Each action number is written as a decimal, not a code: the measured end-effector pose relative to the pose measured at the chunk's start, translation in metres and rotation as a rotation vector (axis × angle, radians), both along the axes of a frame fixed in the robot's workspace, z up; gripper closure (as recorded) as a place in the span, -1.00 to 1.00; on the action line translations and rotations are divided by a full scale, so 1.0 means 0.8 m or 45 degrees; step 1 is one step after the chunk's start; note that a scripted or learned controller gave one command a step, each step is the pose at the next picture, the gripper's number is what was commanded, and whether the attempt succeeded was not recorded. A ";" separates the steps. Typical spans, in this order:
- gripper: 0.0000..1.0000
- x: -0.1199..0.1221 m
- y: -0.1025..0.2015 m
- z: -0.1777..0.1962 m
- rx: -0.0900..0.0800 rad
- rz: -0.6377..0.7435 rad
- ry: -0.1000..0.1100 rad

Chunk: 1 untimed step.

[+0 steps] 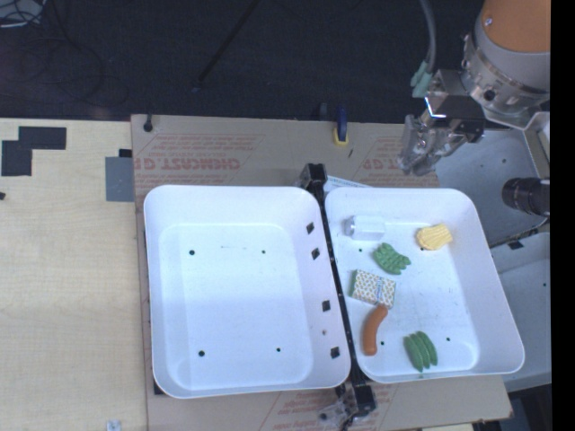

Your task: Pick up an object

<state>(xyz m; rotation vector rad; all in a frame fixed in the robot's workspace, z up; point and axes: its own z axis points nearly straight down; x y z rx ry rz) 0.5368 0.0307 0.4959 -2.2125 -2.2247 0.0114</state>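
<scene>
The right bin (490, 268) holds a yellow corn-like piece (434, 237), two green vegetable pieces (392, 259) (420, 349), a patterned square packet (373, 287), an orange-brown sausage (374, 329) and a small clear item (363, 227). My gripper (417, 155) hangs above the cardboard just beyond the right bin's far edge, well above the objects, with nothing visible between its fingers.
The left bin (162, 268) sits beside the right one, joined by a black clip strip (323, 268). Both rest on a cardboard sheet (225, 151) on a light wooden bench. A yellow-and-blue clamp (340, 128) stands at the cardboard's far edge.
</scene>
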 end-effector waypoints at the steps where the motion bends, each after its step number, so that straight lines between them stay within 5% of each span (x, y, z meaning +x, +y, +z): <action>1: 1.00 -0.082 -0.048 -0.204 0.002 -0.014 0.017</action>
